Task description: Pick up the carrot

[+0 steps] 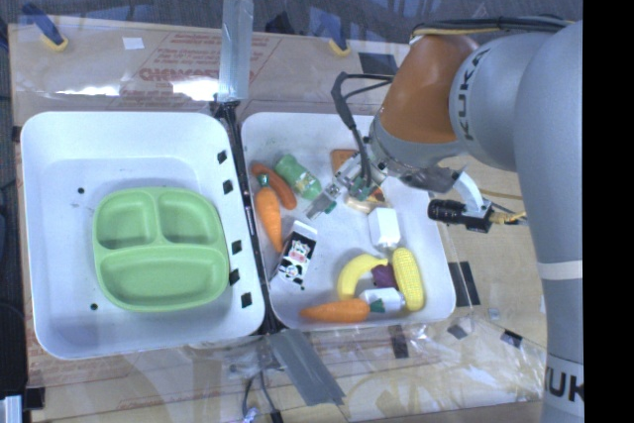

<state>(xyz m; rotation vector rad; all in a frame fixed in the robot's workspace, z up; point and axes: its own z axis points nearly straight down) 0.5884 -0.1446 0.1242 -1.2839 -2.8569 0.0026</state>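
The two-finger gripper [349, 185] hangs low in the right white bin [441, 292], apparently open and holding nothing, right of the tapered orange carrot [268, 217].

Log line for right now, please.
hand: over right bin | carrot: near left wall, ungrasped | second carrot: front edge | green tray: left bin

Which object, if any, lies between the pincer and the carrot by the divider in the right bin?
Nothing visible blocks it. The pincer hangs just right of the carrot, with bare bin floor between them. The sausage touches the carrot's upper end; the milk carton lies lower right.
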